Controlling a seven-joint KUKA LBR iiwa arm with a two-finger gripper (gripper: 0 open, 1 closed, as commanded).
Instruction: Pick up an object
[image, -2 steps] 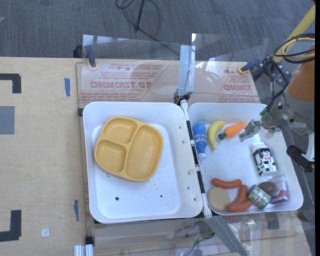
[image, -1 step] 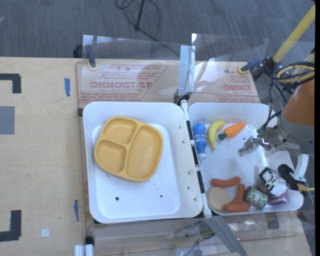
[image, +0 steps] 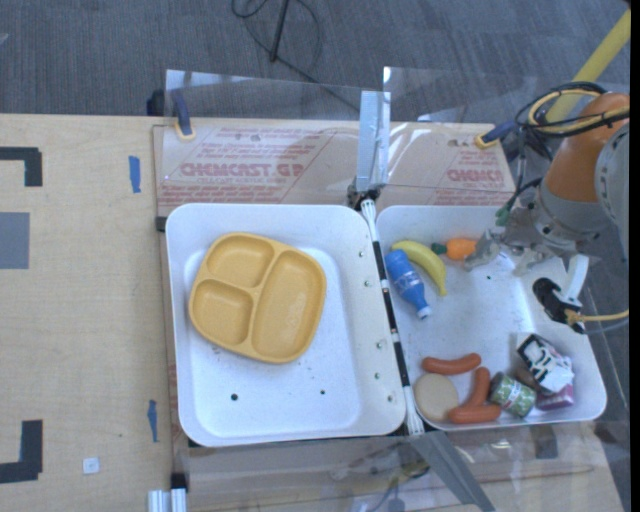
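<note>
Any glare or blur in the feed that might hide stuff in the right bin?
Camera view: even light, soft shadows; glare only on the clear sheet behind the bins; right bin items read clearly; the arm and pincer look slightly soft.

Grey carpet floor (image: 120, 45) across top of frame, black cable (image: 275, 35) lying on it. Light wooden bench (image: 80, 330) at left with blue tape bits (image: 134, 172), black markings (image: 25, 165).
</note>
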